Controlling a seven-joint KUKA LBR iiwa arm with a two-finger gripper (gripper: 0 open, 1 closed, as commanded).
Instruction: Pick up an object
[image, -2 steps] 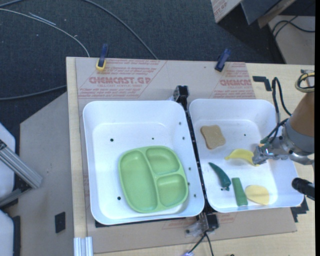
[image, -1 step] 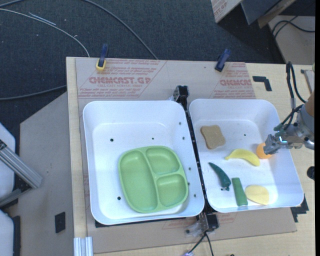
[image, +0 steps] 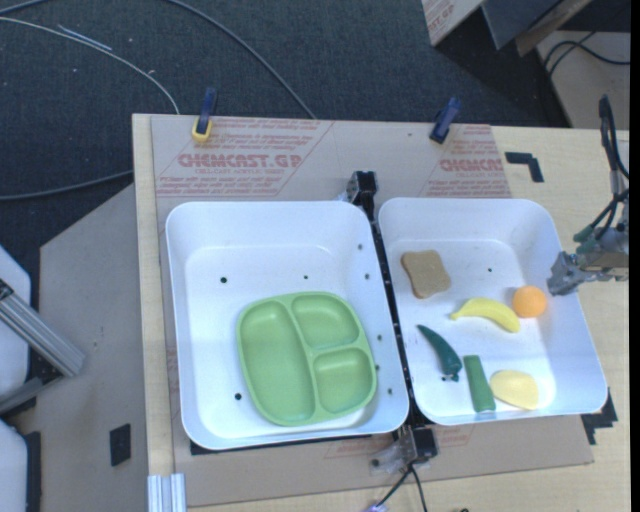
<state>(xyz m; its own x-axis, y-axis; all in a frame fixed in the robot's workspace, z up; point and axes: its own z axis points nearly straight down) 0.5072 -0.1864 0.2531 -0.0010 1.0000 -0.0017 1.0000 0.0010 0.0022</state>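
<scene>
The right bin holds several items: a tan bread slice, a yellow banana, an orange ball, a dark green pepper, a green stick and a pale yellow lemon. My gripper hangs over the bin's right rim, just right of and slightly above the orange ball. It is small and partly cut off at the frame's edge. Nothing is seen held in it.
The left bin holds a light green divided plate. A black clamp sits between the bins at the back, and blue clips pin the cardboard sheet. The bench edge is close on the right.
</scene>
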